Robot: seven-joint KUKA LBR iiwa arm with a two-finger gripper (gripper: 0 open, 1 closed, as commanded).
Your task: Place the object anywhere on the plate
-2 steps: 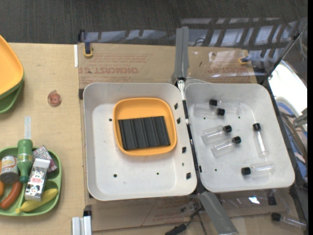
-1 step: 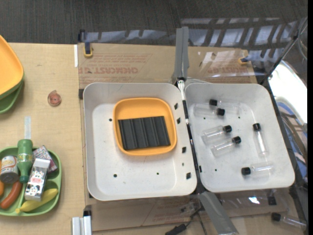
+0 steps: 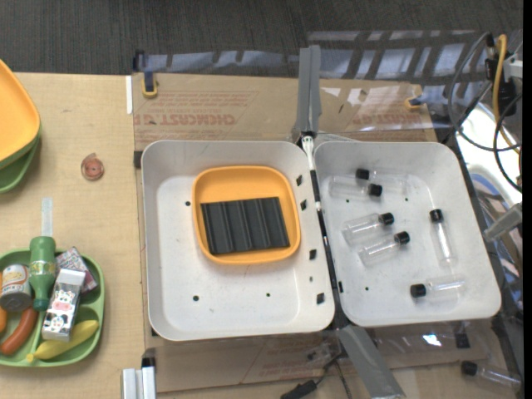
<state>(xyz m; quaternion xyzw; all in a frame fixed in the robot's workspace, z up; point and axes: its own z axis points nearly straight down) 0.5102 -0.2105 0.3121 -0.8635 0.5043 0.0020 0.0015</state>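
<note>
1. From the camera view you cannot tell the tool's state, whether wide, narrow or holding anything.
2. Two shallow white bins sit side by side on a sheet of cardboard (image 3: 208,106) on the desk (image 3: 83,223). The left bin (image 3: 166,248) and the right bin (image 3: 465,223) touch along their inner edges.
3. In the left bin you have an orange plate (image 3: 247,179), set a little towards the bin's far side.
4. A dark grey ribbed slab (image 3: 247,226) lies flat on that plate. It fills most of the plate's floor and is turned slightly askew to the rim.
5. The right bin holds six clear tubes with black caps, all lying on their sides.
6. Two of them lie near the far left corner: the far tube (image 3: 362,174), and the next tube (image 3: 375,190) just beside it.
7. Two more lie close together and nearly parallel in the middle of the bin: the upper middle tube (image 3: 370,224) and the lower middle tube (image 3: 386,246).
8. The right-hand tube (image 3: 440,235) points towards the near edge, with its cap at the far end.
9. The near tube (image 3: 436,289) lies by the near right corner, with its cap towards the left.
10. On the desk to the left of the bins you can see an orange dish (image 3: 15,119) stacked on a green one, cut off by the edge.
11. A small pink round thing (image 3: 92,167) lies near the dish.
12. Nearer the front is a green tray (image 3: 87,327) of toy food, including a green bottle (image 3: 41,274).
</note>
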